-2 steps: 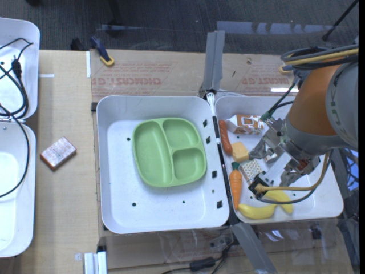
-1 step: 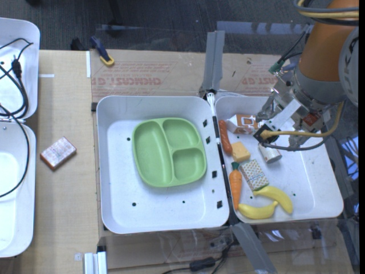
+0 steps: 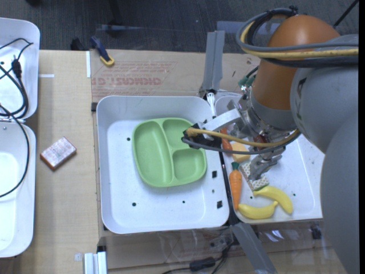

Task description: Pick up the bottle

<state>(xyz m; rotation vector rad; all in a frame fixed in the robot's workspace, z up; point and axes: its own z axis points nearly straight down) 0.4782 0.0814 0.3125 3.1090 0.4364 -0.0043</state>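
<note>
The big grey arm [image 3: 319, 96] reaches in and hangs over the right bin [image 3: 302, 170], covering most of its back half. The left bin [image 3: 114, 210] beside it carries a green divided plate [image 3: 165, 153], lying flat near the bin's middle. Along the right bin's front edge there's a yellow banana [image 3: 268, 201], and a carrot [image 3: 235, 184] lies by the bin's left wall.

The gripper [image 3: 263, 167] sits low over the middle of the right bin, just behind the banana. Open or closed, I cannot tell, because cables and the wrist crowd it.

The bottle is hard to call. My best guess is the red-orange shape [image 3: 228, 144] near the left wall, beneath the wrist.

I'd say nothing is lifted, so the grab and the raise are both left to do.
</note>
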